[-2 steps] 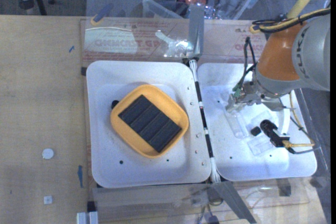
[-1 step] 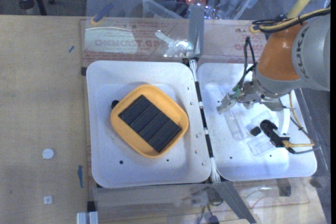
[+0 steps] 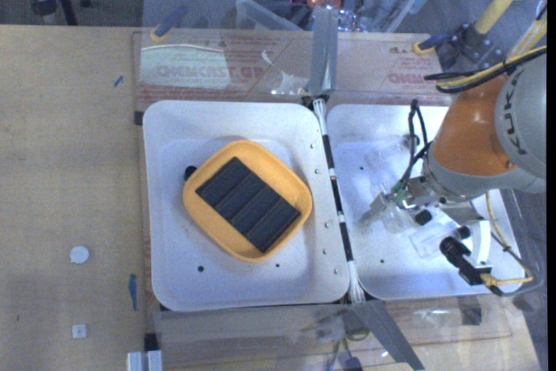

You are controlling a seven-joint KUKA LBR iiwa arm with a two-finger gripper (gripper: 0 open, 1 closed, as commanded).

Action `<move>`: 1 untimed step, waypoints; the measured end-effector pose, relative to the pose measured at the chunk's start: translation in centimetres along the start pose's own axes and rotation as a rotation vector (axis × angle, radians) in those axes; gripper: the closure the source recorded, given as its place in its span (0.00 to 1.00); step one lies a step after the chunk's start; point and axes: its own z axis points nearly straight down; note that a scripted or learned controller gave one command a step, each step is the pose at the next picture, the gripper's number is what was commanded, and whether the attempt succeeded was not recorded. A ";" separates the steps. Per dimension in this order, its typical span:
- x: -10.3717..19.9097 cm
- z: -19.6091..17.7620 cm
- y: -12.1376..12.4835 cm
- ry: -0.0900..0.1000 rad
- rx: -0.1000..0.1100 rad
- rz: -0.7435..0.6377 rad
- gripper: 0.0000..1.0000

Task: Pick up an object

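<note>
Stage: early, nothing lifted | gripper (image 3: 388, 206) low in right bin (image 3: 373, 274), finger spread unreadable | yellow tray (image 3: 295, 187) untouched in left bin (image 3: 165, 274) | left: grasp, lift

One fixed overhead camera, slanted down on both white bins (image 3: 156, 187), arm (image 3: 486, 135) entering right.

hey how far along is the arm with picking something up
Done: the arm has reached into the right white bin, with its claw low over a clear, crumpled plastic item. In hand: nothing visibly gripped. Left: the grasp and lift. The yellow pad with black panels lies untouched in the left white bin.
</note>
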 end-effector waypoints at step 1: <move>7.2 -16.4 -3.2 0.001 0.007 -0.058 0.00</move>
